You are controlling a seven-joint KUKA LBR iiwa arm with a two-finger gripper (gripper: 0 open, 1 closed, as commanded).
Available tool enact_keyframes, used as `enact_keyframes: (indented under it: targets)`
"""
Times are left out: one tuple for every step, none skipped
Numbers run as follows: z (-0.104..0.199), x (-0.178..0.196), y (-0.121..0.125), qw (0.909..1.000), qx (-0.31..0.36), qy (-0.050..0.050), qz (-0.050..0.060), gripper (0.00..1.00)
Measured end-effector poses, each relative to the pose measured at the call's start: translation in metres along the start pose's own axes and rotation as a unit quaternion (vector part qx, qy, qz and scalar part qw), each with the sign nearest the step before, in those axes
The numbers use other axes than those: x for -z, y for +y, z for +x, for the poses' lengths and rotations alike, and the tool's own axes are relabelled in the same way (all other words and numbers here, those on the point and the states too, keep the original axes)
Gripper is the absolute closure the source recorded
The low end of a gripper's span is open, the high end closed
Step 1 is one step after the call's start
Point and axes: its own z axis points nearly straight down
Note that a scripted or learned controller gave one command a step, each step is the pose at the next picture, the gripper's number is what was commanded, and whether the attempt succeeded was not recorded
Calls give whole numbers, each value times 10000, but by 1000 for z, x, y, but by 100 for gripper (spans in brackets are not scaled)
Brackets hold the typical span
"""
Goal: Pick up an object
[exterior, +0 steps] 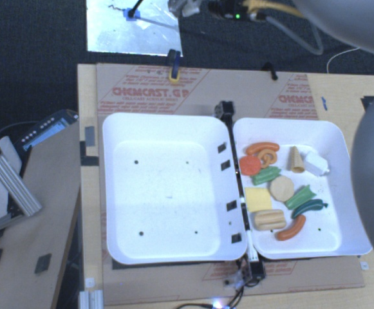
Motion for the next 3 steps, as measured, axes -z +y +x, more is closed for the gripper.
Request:
enact_keyframes:
  targets:
    - [-3,-159,-4,9999,-30,-53,157,100]
    - [0,0,0,10000,0,0,1,100]
    - [0,2,0,10000,10,-17,67,100]
